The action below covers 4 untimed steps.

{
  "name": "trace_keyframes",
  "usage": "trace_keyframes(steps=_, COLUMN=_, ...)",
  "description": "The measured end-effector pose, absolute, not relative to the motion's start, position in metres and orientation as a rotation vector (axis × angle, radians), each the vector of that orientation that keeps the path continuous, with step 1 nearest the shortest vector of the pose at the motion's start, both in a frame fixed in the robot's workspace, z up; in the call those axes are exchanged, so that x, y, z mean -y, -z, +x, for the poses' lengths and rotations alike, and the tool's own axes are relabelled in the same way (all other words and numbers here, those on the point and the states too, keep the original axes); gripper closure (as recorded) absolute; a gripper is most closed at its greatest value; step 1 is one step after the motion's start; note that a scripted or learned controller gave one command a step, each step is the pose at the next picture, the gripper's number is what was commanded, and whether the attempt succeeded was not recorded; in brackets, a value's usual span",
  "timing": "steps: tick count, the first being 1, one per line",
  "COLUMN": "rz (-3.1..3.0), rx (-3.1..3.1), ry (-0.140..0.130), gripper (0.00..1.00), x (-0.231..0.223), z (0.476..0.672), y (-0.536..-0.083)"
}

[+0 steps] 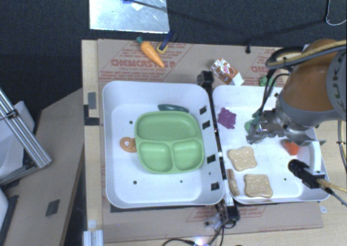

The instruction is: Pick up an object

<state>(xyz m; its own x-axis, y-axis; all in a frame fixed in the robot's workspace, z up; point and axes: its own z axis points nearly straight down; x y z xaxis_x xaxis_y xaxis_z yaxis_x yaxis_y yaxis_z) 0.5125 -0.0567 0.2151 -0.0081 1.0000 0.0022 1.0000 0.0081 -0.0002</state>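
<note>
I see two rough toast slices (242, 158) at the right bin's (271, 199) six o'clock; gripper (259, 129) overhead, grip state unclear.

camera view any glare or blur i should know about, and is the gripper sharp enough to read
Camera view: even overhead light, soft shadows inside the white bins; the foil sheet at the top throws bright glare; the green divided plate and toast slices are sharp; the gripper is dark and slightly blurred against the bin, so its state is unreadable.
</note>
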Motion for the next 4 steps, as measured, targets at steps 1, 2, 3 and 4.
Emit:
trace_keyframes(steps=1, rz=-2.210, rx=2.231, ry=0.003, gripper=1.00, x=0.014, z=0.500, y=-0.219)
trace_keyframes(steps=2, rz=-2.215, rx=2.230, ry=0.004, gripper=1.00, x=0.002, z=0.504, y=-0.234)
trace_keyframes(steps=3, rz=-2.219, rx=2.223, ry=-0.001, gripper=1.00, x=0.002, z=0.504, y=-0.214)
trace_keyframes(steps=4, rz=-2.220, rx=2.223, ry=0.001, gripper=1.00, x=0.005, z=0.494, y=-0.217)
